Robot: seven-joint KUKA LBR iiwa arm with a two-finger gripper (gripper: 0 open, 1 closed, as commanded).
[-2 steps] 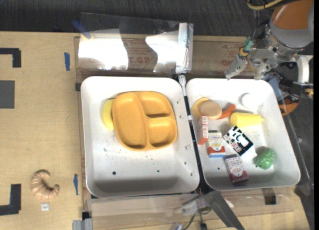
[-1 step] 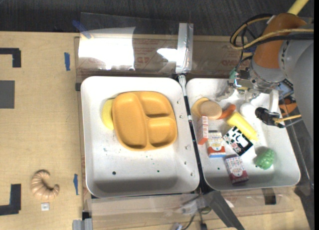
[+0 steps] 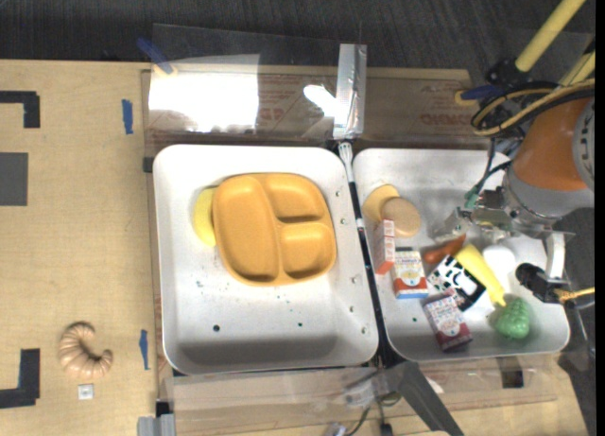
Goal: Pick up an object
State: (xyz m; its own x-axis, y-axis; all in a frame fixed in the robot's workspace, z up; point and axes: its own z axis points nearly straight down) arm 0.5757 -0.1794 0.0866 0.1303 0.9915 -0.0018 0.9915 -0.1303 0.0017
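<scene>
Over the right bin (image 3: 430, 171), the gripper (image 3: 482, 221) hangs low above the clutter, near the bin's middle. Whether it is parted, closed or clamped on anything cannot be told from this angle, and nothing is seen lifted clear of the pile. Judgement: the step in hand is the approach or descent onto a target, with no grasp confirmed. The nearest candidates lie just beside it: an orange-red piece (image 3: 442, 252), a black-and-white patterned piece (image 3: 456, 278) and a yellow block (image 3: 484, 275), all touching or overlapping. The next move calls for singling out one of these and closing on it squarely, since the neighbours crowd every side. Also in this bin are a tan cylinder (image 3: 395, 209), two small cartons (image 3: 397, 259), a maroon box (image 3: 446, 321) and a green lump (image 3: 513, 319) near the front corner. The left bin (image 3: 180, 264) holds an orange divided tray (image 3: 274, 226) lying over a yellow item (image 3: 201, 215). A pale curled toy (image 3: 85, 349) lies on the bench (image 3: 66, 235), well apart from both bins.
</scene>
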